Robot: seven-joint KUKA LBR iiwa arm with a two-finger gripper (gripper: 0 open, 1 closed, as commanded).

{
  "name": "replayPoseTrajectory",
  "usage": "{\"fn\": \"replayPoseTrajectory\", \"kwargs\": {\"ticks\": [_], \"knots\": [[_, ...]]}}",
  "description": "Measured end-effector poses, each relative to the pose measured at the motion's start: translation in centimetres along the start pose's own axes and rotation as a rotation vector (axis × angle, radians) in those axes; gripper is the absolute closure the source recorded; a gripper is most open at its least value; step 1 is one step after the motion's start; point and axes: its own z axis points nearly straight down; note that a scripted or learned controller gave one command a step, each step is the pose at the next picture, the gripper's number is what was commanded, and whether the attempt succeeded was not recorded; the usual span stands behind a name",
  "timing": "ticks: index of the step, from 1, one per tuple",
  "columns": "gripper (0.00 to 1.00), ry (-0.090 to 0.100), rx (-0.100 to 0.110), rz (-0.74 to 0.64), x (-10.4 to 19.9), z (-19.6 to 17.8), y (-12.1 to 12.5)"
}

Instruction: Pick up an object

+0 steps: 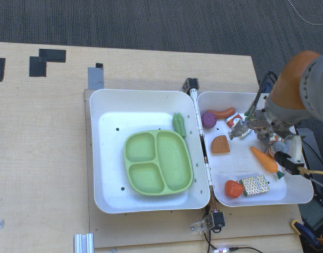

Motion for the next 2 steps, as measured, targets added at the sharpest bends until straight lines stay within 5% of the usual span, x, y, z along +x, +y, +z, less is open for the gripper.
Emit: {"fn": "replayPoseTrajectory", "kwargs": {"ticks": [1,2], "knots": [[0.00,-0.005,-0.003,0.018,5.42,1.74,-7.93],[1.00,-0.004,-0.005,0.016,5.48,0.78,-7.76]]}}
